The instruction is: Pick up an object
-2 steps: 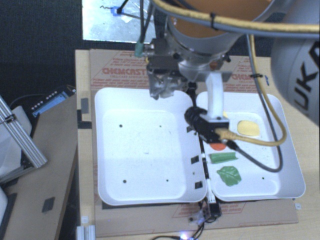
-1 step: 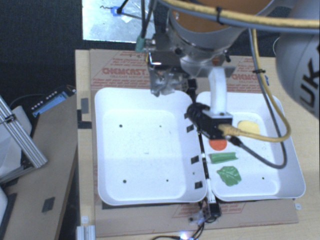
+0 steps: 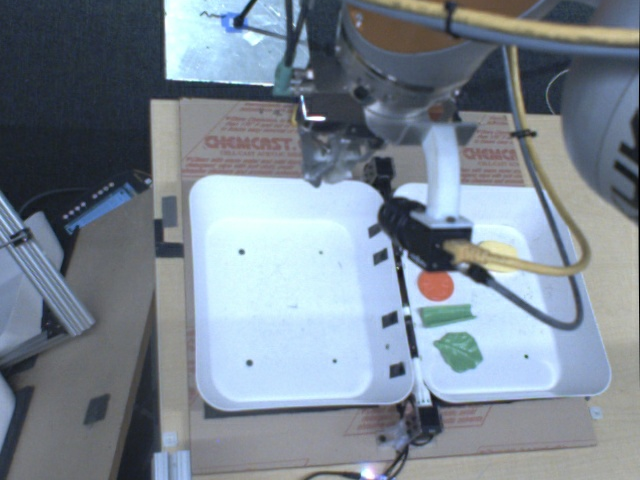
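green leaf (image 3: 459,351) | green stick (image 3: 446,315) lying left-right | orange disc (image 3: 435,286)

Smooth white plastic bins (image 3: 270,298), matt brown cardboard sheet (image 3: 240,133) beneath, glossy yellow cable (image 3: 530,266), matt green leaf (image 3: 459,351)

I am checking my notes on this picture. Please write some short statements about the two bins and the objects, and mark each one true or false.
1. The orange disc lies in the right bin. True.
2. The green leaf-shaped piece lies in the left bin. False: it lies in the right bin, near the front.
3. The green stick lies between the disc and the leaf-shaped piece. True.
4. The three objects are stacked. False: they lie apart in a row.
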Tool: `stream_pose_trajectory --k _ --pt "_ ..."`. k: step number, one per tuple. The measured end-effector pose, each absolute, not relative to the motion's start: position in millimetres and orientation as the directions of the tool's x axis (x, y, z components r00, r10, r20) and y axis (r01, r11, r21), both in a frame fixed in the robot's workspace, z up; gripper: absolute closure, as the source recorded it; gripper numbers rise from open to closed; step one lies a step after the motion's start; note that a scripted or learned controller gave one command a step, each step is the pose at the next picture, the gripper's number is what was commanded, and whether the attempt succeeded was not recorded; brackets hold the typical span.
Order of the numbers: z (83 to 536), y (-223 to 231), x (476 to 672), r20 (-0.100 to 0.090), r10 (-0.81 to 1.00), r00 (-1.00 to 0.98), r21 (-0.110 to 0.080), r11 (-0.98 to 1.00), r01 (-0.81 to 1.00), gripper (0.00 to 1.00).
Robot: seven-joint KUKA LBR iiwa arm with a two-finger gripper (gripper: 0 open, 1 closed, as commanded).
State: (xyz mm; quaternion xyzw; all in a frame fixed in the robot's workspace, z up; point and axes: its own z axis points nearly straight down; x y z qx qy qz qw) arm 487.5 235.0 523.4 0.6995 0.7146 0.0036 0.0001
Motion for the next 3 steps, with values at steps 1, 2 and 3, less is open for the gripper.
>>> stream_pose_trajectory --k 1,2,3 --pt "533.7 232.6 606.3 0.0 1.0 0.003 0.006 -0.003 1.0 1.0" --pt "459.5 234.4 538.3 -0.002 1.0 -0.005 -0.008 0.005 1.0 1.0" --pt "403.4 234.6 484.0 -0.002 1.0 -0.006 -0.007 0.006 1.0 1.0"
